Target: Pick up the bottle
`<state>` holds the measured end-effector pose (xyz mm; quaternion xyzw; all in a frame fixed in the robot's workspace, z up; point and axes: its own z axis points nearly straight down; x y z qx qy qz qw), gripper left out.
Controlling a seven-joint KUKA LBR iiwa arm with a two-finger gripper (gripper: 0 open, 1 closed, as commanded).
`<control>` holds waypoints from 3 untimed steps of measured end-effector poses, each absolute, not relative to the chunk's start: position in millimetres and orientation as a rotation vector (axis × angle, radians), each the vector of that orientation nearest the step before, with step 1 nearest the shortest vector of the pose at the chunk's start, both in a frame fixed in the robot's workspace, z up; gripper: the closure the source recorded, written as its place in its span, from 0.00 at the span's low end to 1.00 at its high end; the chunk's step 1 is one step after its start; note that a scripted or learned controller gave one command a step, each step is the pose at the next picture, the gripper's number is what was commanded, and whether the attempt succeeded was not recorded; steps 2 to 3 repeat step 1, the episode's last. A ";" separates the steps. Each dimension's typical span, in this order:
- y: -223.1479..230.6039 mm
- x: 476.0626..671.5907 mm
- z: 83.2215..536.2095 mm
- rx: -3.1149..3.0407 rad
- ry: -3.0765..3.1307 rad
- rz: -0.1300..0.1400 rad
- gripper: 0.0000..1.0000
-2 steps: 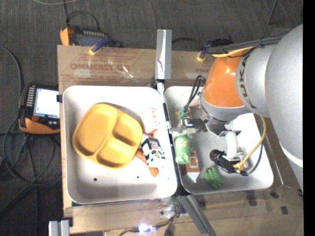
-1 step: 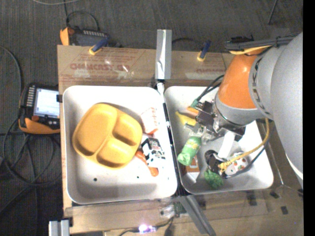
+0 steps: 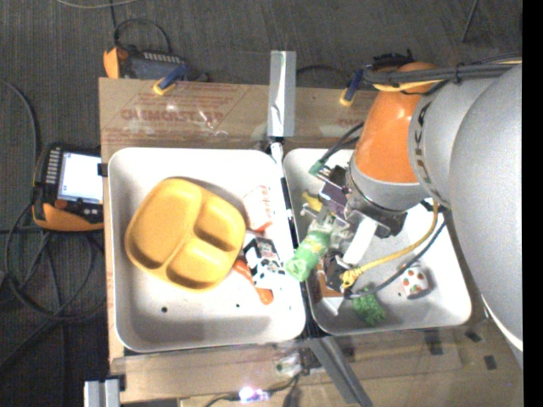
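The claw hangs low over the left part of the right shallow white bin, under the grey arm with the orange band. A pale green translucent plastic bottle lies tilted just at the claw's left side, its lower end over the rims where the two bins meet. Whether the bottle sits between the claw's fingers, and whether they stand apart or together, cannot be told, since dark wrist parts and a yellow cable crowd that spot.

Just below the claw lies one small leafy green toy; to its right sits one small white piece with red spots.

The left shallow white bin holds one yellow plastic divided tray with three compartments. Between that tray and the bottle lie one white packet with red print, one black-and-white printed card and one orange stick-like piece; their print is too small to read.

Both bins rest on a brown cardboard sheet covering the tabletop, with faint red printed lettering that cannot be made out. One handheld pendant with a lit screen lies on the floor at far left.
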<state>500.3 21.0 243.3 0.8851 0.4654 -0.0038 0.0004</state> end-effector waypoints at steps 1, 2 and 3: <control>20.6 500.4 249.0 2.779 1.463 -0.028 1.00; 20.6 500.4 249.0 2.779 1.463 -0.028 1.00; 20.6 500.4 249.0 2.779 1.463 -0.028 1.00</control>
